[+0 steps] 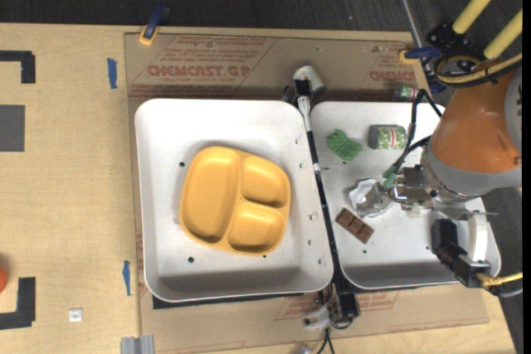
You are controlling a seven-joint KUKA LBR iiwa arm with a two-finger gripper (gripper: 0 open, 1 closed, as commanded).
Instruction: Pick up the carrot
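The cardboard sheet point(207, 62) under the bins reads "CHEMCAST GP". The yellow divided tray point(235, 199) lies in the left bin point(158, 178). The gripper point(390, 195) hangs over the right bin point(390, 261) near a brown chocolate piece point(354, 225), a green can point(386, 136) and a green leafy toy point(343, 145); I cannot tell its state, nor where the carrot is.

**Plastic, Board and Metal Under the Lamp**

Smooth white plastic in both bins: left bin point(158, 178) faintly glossy along the rim, right bin point(398, 261) the same. Glossy yellow plastic on the three-part tray point(235, 199), soft highlights on its rounded humps. Matt tan board on the counter point(66, 178), printed in dull red near the top edge. Crinkled, shiny silver foil on the wrapper point(367, 196). Rough, matt green on the leafy piece point(343, 144). Flat brown, matt, on the chocolate-like block point(354, 225). Bright bare metal at the claw point(397, 191); smooth orange band point(477, 137) above, satin sheen.
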